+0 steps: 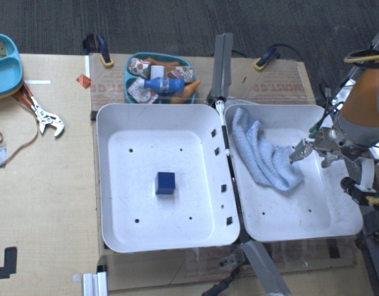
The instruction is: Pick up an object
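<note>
A small blue cube (166,182) sits near the middle of the left white bin (115,165). A crumpled light-blue cloth (263,154) lies in the left half of the right white bin (312,221). My gripper (311,149) hangs over the right bin's right half, just to the right of the cloth and close to its edge. The grey arm with its orange band (365,100) comes in from the right above it. Nothing can be made out in the gripper.
Behind the left bin stands a teal bowl (159,79) with several small items. A wrench (46,121) and a teal tray (4,66) lie on the wooden bench at the far left. Clamps (101,47) (264,59) sit at the back edge.
</note>
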Tool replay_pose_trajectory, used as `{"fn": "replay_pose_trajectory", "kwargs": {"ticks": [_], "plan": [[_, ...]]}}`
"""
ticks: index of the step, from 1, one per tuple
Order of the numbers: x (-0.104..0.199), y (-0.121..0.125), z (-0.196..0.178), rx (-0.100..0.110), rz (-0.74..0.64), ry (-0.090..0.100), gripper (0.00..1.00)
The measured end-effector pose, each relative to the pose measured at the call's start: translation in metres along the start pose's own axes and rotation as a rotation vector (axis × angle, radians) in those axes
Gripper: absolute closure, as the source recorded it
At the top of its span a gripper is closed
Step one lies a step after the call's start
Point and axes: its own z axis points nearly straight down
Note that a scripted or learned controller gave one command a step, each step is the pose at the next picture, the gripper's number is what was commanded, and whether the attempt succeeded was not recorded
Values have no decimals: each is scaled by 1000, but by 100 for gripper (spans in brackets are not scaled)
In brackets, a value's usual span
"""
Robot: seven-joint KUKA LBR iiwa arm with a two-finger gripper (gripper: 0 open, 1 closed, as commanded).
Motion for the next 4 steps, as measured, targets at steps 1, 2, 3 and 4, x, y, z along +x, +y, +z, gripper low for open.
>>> {"fn": "replay_pose_trajectory", "kwargs": {"ticks": [1, 2, 3, 4], "plan": [[7, 93, 27, 2, 92, 2, 0], [31, 28, -70, 0, 18, 1, 0], [65, -18, 27, 0, -96, 2, 0], [64, -18, 18, 0, -91, 2, 100]]}}
